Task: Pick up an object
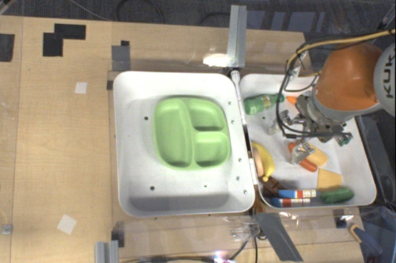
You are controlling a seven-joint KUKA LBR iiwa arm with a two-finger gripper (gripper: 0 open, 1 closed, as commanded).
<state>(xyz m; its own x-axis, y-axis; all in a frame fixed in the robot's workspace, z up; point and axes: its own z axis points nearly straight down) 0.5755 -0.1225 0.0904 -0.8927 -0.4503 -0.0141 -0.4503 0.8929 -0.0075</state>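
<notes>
My gripper [301,148] hangs low in the right bin [365,156], under the grey wrist and its orange band [348,77]. Right below and beside it lie a small orange piece [307,163] and a pale yellow-orange block [318,158]; whether it touches them I cannot tell. A yellow cheese wedge [328,179] lies a little further towards the front. A banana [265,160] rests at the bin's left wall. A green bottle [262,104] lies at the back left. Along the front wall are a red, white and blue tube [296,195] and a dark green pickle-shaped thing [337,195].
The left bin [133,150] bears a light green divided plate [190,132]. A metal post [236,39] stands behind the gap between the bins. Black cables [291,122] loop off the wrist above the right bin. A brown item [273,184] lies near the banana's front end.
</notes>
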